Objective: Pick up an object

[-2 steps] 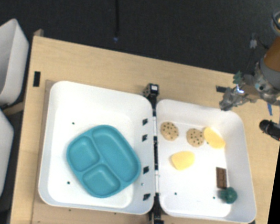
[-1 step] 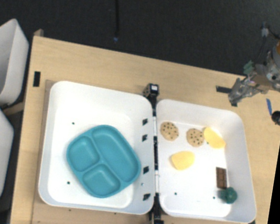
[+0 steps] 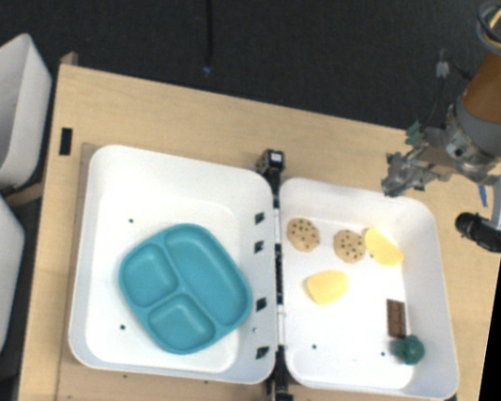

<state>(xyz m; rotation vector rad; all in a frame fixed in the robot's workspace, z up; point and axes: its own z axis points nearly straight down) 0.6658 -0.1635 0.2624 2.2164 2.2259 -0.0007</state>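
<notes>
On the pale wooden worktop [image 3: 54,238] two shallow white plastic bins sit side by side, joined along the middle by small black clips. The left bin [image 3: 109,190] holds a teal compartment plate [image 3: 184,286], smooth and rounded at the corners, with three recessed sections, lying flat and turned at an angle toward the near side. In the right bin [image 3: 439,265], two round tan cookies with dark chips lie toward the far side: the left cookie [image 3: 303,234] just beside the centre divider, the right cookie [image 3: 349,247] touching or nearly touching a smooth yellow oval piece [image 3: 382,247] on its right. Nearer, between them, lies a second yellow piece [image 3: 325,286], rounded and slightly tapered. Toward the right wall sits a small brown rectangular block [image 3: 395,317], and just near of it a small teal lump with a rough outline [image 3: 409,350]. The tool [image 3: 399,179] hangs over the far rim of the right bin, apart from all the objects; whether its dark fingers are apart or together cannot be told. Above it rises the grey arm with its orange band [image 3: 493,88].
</notes>
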